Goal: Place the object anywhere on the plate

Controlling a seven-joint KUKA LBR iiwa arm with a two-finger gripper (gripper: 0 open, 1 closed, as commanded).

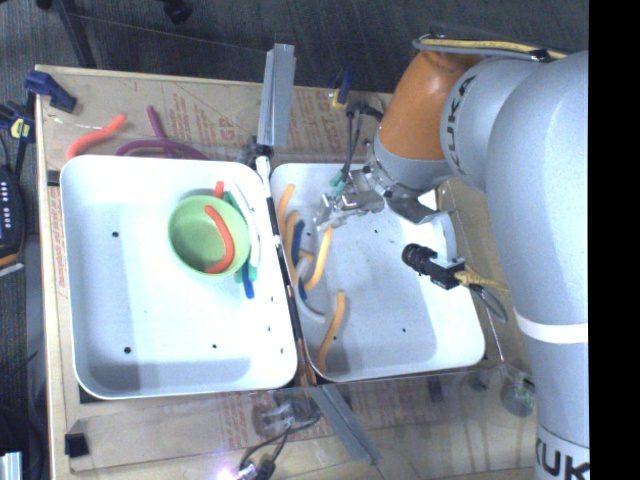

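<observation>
While the claw [335,203] hangs over the right bin's [440,343] far-left corner — grip state indiscernible — orange strips [318,263] crowd there, so a slip could miss the green plate [205,236].

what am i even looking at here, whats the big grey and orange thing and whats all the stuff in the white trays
The big grey and orange thing is a robot arm, reaching in from the right. The one camera is fixed above the bench and looks down at a slant. At the arm's tip is its gripper, a small two-finger hand, hanging over the upper left part of the right bin. It is too small and cluttered to tell whether it holds anything.

In the left bin sits a green plate with a red curved piece lying on it; green and blue pieces poke out at its right edge. Along the right bin's left side lie several orange curved pieces. The job is to put an object on the plate.
</observation>
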